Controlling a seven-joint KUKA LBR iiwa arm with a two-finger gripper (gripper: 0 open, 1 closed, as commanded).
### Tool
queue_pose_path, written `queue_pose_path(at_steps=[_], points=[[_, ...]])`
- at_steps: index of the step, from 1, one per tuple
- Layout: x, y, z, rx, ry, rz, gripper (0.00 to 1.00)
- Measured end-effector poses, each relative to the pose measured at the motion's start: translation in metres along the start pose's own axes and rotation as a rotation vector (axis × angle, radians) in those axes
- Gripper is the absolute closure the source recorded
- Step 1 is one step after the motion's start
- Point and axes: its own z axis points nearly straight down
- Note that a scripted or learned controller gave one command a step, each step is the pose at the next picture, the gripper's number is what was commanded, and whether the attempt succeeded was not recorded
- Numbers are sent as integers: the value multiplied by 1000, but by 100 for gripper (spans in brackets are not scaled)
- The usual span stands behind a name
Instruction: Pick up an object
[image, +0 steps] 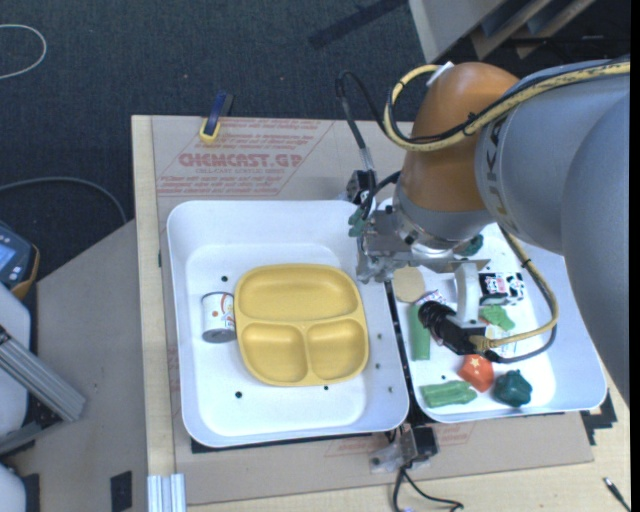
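My gripper hangs over the seam between the two bins, just past the upper right corner of a yellow divided plate that lies in the left bin. A small can lies on its side against the plate's left edge. In the right bin, right beside the gripper, sits a beige round piece. Below it lies a green stick.
Further into the right bin are a red-orange piece, a dark green lump, a flat green piece, another green piece and a black-and-white item. The arm covers the right bin's upper part.
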Motion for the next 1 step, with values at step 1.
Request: queue_pose_path(at_steps=[1], points=[[-22, -5, 1, 5, -2, 8, 100]])
